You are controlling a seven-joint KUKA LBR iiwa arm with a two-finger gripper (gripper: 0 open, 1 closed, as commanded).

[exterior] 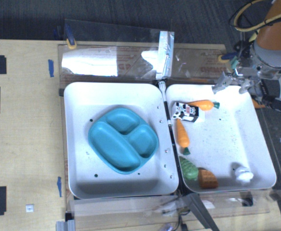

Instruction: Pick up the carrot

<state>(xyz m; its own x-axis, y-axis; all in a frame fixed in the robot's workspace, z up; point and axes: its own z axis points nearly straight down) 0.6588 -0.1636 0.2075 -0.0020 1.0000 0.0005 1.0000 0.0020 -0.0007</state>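
My pincer point(233, 81) hovers above the right bin's point(260, 129) far rim, jaw state indeterminate; the carrot point(182, 134) lies leftward and nearer the camera, long axis running near-to-far

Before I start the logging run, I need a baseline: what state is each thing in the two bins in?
Blue divided plastic plate: flat in left white bin.
Orange carrot by the divider: lying loose, ungrasped.
Second orange carrot: lying by black-and-white cow-print packet.
Green toy vegetable: touching brown waffle-like piece.
White round object: resting in right bin's corner.
Gripper: above right bin's far edge.
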